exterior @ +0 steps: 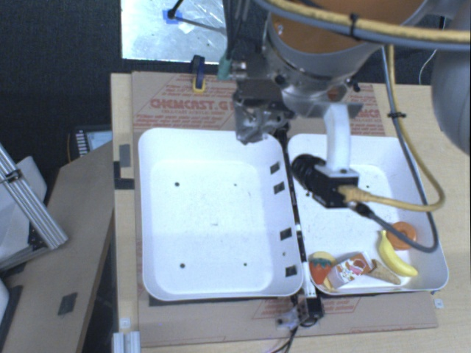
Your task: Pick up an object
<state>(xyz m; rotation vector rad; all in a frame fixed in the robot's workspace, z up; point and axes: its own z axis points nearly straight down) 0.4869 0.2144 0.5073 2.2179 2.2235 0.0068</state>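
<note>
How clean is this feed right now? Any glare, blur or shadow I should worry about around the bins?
Camera view: the left bin is evenly lit, bright but with its specks and dots readable; the arm looms close at the top, soft and out of focus; it casts a soft shadow on the right bin's upper part; the banana and the other small items at the front are small but distinguishable.
</note>
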